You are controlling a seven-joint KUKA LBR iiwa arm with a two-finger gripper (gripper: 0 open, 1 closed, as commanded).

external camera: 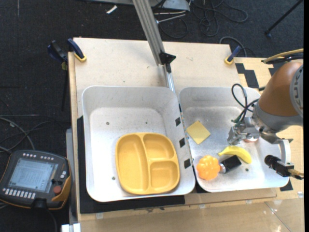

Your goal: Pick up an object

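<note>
In the right bin (207,98) lie a pale yellow square sponge (198,132), an orange ball-like toy (208,167), a black cylinder (231,163) and a yellow banana (236,153). My gripper (236,135) hangs low over the bin's right side, just above the banana's far end. The arm's grey and orange wrist comes in from the right and covers the fingers from above. Nothing shows between them.
The left bin (96,105) holds a yellow divided plate (147,162). A slanted metal pole (149,28) rises behind the bins. A teach pendant (31,178) lies on the floor at the left. Clamps sit at the bench's back corners.
</note>
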